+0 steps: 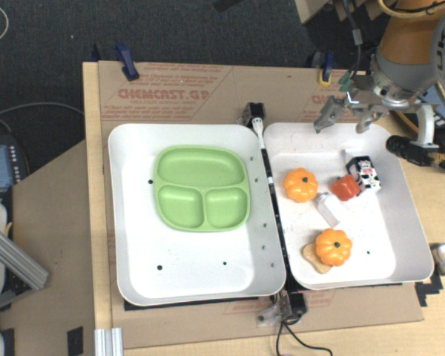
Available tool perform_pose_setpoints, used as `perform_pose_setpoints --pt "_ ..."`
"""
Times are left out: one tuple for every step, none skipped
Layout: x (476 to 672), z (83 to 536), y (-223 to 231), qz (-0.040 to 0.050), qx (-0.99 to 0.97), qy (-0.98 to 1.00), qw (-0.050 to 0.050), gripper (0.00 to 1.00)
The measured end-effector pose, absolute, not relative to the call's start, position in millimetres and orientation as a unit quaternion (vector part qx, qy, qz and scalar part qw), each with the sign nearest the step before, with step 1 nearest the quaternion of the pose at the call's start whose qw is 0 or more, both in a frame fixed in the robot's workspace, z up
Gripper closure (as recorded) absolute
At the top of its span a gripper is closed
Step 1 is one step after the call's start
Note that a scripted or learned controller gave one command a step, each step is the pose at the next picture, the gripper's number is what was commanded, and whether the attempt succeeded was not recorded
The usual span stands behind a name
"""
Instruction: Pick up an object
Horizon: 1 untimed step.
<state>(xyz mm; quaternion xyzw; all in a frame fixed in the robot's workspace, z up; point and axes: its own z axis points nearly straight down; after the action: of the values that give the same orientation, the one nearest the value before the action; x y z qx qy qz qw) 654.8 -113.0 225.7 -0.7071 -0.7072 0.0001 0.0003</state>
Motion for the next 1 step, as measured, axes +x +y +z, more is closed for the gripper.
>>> perform_pose_setpoints --pt "605.8 77.8 -97.0 0.0020 -0.707 -0.707 0.004 0.00"
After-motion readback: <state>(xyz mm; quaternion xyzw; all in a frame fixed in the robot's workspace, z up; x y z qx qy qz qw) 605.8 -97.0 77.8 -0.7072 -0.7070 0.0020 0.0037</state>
